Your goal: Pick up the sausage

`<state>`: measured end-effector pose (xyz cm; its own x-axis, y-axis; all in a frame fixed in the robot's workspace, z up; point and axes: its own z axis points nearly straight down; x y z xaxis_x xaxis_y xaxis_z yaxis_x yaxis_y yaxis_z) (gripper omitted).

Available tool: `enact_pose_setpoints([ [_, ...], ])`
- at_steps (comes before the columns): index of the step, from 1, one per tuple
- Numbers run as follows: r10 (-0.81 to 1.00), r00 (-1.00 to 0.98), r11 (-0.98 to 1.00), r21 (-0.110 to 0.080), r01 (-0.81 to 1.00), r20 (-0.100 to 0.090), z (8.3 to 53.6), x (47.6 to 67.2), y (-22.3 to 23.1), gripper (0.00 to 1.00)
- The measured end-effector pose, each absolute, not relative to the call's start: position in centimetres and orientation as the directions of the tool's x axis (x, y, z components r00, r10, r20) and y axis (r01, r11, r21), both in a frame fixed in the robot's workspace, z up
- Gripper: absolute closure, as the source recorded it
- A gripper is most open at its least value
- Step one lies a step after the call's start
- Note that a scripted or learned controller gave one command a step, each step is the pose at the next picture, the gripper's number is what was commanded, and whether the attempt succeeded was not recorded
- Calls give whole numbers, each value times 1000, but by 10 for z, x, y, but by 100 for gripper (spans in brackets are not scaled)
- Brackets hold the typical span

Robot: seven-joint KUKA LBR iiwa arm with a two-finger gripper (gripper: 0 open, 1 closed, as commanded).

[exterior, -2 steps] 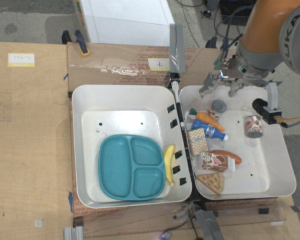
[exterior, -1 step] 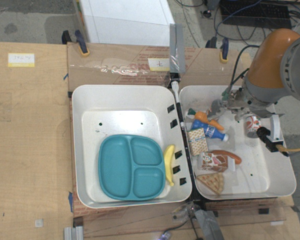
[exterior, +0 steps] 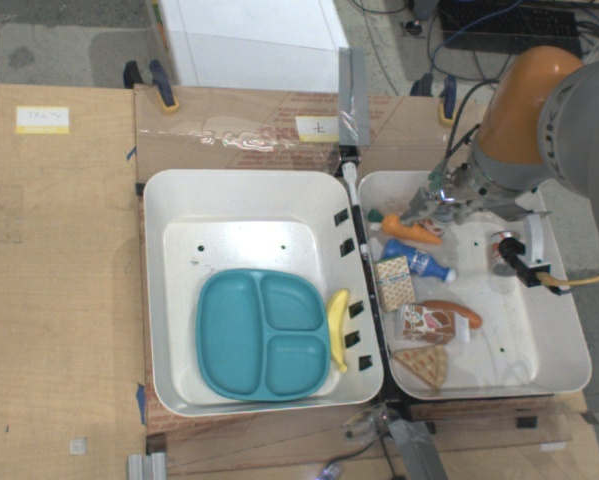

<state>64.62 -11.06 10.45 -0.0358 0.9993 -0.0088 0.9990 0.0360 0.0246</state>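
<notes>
The sausage (exterior: pixel 449 311) is not yet picked: it lies near-centre in the right bin (exterior: pixel 569 368), a smooth reddish-brown curve just right of a glossy packet (exterior: pixel 425 324). Nearer sits a waffle wedge (exterior: pixel 423 365). In the left bin (exterior: pixel 164 268), a matte teal tray (exterior: pixel 264 334) touches a banana (exterior: pixel 337 330). Farther off, the gripper (exterior: pixel 434 200) hovers by a carrot (exterior: pixel 411 231); I cannot tell the state of its fingers.
</notes>
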Motion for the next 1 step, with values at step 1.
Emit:
enact_pose_setpoints([
  [1,979,-203,203,0,979,1,135,587,-116,0],
])
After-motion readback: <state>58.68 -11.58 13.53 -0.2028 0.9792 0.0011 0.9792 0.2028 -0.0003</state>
